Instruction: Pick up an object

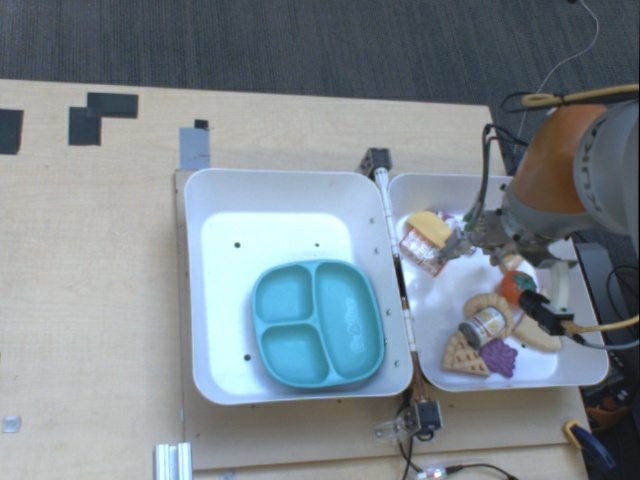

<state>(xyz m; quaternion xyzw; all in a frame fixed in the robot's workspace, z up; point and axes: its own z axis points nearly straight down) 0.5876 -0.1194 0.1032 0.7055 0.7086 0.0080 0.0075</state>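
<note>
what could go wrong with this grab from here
The hand is low in the right bin, beside the yellow block and a wrapped packet lying against each other; it may nudge both and lift neither. The can, waffle and purple toy sit packed together, so a grab there could catch two.

A teal divided plate (pixel 318 323) sits in the white left bin (pixel 215 268). The white right bin (pixel 585 368) holds a yellow block (pixel 433 228), a purple piece (pixel 499 358) and a tan waffle-patterned wedge (pixel 463 355).
</note>
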